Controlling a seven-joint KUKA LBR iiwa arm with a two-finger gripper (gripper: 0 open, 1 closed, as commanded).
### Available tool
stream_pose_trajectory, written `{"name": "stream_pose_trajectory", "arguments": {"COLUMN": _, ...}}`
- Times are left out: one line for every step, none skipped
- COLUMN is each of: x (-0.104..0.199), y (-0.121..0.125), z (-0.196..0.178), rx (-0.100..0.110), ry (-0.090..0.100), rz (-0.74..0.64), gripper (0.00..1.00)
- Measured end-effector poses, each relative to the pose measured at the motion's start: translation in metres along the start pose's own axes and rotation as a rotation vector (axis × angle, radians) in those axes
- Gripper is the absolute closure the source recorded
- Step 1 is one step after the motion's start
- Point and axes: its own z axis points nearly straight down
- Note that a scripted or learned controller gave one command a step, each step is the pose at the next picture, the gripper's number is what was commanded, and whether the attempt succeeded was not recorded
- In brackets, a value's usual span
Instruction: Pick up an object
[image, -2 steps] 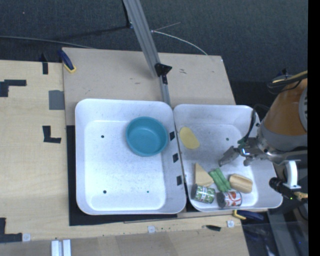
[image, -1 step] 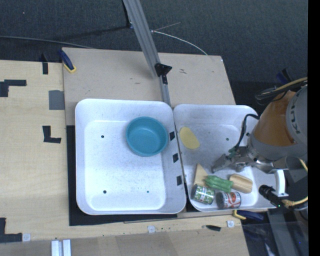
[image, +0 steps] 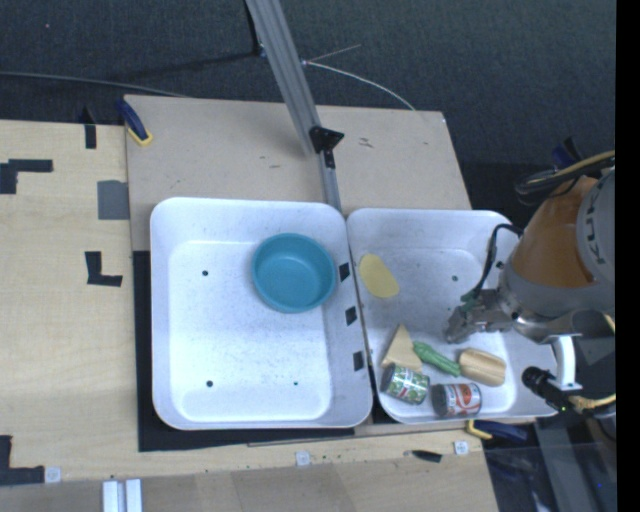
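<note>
The two shallow white plastic bins (image: 180, 300) look smooth and speckled with dark flecks. The round blue bowl (image: 293, 272) has a matt plastic look. The pale wooden table (image: 60, 330) shows a dull grain. The two small cans (image: 432, 392) gleam like metal. The slanted grey pole (image: 290, 75) looks like brushed metal.

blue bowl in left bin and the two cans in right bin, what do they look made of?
Blue bowl: likely plastic, matte; uniform teal colour, soft sheen, no sharp glints.
Green-labelled can: probably metal under a printed wrap; a pale, shiny end rim shows.
Red-labelled can: same look, a lighter rim at the end of a red and white label. Could be toy plastic replicas; the view is too coarse to settle it.
</note>
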Motion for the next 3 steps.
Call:
{"name": "stream_pose_trajectory", "arguments": {"x": 0.001, "y": -0.010, "z": -0.051, "rx": -0.006, "ry": -0.002, "rz": 0.001, "gripper": 1.00}}
{"name": "stream_pose_trajectory", "arguments": {"x": 0.010, "y": -0.004, "z": -0.099, "rx": -0.007, "ry": -0.002, "rz": 0.000, "gripper": 1.00}}
{"name": "stream_pose_trajectory", "arguments": {"x": 0.010, "y": -0.004, "z": -0.118, "rx": -0.005, "ry": -0.001, "rz": 0.001, "gripper": 1.00}}
